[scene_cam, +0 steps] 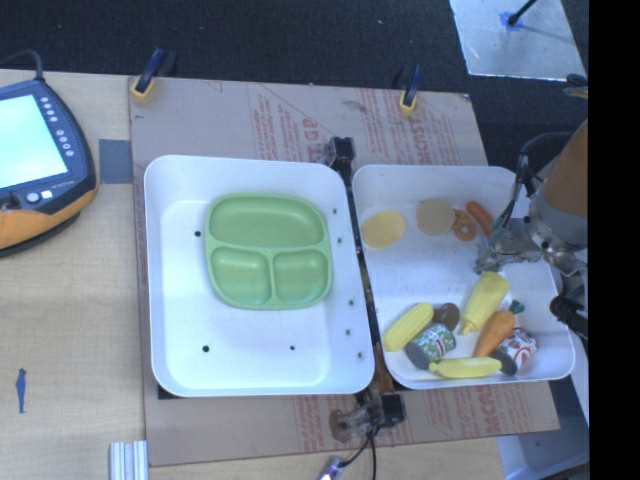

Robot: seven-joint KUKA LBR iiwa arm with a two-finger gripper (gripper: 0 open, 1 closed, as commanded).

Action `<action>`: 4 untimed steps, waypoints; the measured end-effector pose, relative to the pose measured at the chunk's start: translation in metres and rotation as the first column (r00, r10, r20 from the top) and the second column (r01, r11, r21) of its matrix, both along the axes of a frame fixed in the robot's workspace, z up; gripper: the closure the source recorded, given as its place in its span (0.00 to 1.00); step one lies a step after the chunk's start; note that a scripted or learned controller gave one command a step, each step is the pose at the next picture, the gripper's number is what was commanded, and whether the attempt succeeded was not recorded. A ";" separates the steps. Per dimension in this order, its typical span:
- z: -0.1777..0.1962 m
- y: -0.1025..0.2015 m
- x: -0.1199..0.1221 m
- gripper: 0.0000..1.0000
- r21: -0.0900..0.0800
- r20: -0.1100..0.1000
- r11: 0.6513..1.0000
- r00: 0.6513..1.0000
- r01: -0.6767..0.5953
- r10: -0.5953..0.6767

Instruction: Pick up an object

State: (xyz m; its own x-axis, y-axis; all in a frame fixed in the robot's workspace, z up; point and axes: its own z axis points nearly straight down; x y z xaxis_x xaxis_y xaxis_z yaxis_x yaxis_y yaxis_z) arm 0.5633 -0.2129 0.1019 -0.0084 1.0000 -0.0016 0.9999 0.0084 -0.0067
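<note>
My gripper (pixel 503 255) hangs over the right side of the right bin (pixel 400 181), just above a yellow squeeze bottle (pixel 484 302) and below an orange pretzel-like piece (pixel 466 224). The bin's lower part holds a corn cob (pixel 408 326), a small can (pixel 432 345), a banana (pixel 465 367), a carrot (pixel 493 333) and a red-and-white can (pixel 516 349). A yellow disc (pixel 383 229) and a tan disc (pixel 435 217) lie near the bin's top. I see nothing held in the gripper.
The left bin (pixel 170 298) carries a green divided plate (pixel 268 250). A teach pendant (pixel 35 163) rests on the bench at far left. Clamps (pixel 149 72) hold the cardboard sheet at the back edge. The grey arm with its orange band (pixel 568 178) enters from the right.
</note>
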 end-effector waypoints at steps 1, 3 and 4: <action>0.000 0.000 0.000 0.00 0.000 0.000 1.000 1.000 0.000 0.000; -0.007 0.013 -0.006 0.00 0.002 0.001 1.000 1.000 0.003 -0.003; -0.006 0.020 0.093 0.00 0.002 0.006 1.000 1.000 0.005 -0.005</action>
State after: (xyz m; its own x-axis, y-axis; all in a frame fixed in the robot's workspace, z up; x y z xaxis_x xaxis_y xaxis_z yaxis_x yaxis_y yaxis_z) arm 0.6567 -0.1930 0.0961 -0.0033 1.0000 0.0004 1.0000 0.0033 -0.0011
